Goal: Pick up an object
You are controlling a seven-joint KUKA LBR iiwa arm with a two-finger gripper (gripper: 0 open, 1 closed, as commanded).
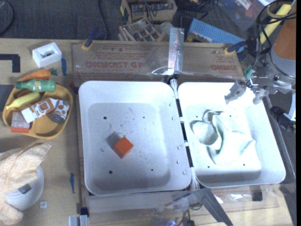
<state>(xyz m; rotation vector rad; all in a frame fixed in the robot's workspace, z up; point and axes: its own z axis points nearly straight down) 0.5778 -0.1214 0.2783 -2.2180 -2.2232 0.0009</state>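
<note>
Orange block (124, 147) in white bin (94, 98), pale mint-white cloth (225, 138) beside

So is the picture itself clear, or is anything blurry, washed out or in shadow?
In the camera view the two white bins come out bright and a little washed out, so the pale cloth in the right bin barely stands apart from the floor. The orange block is sharp enough, with a small grey shadow beside it. The gripper looks soft and smeared, and the top right corner is out of focus.
</note>
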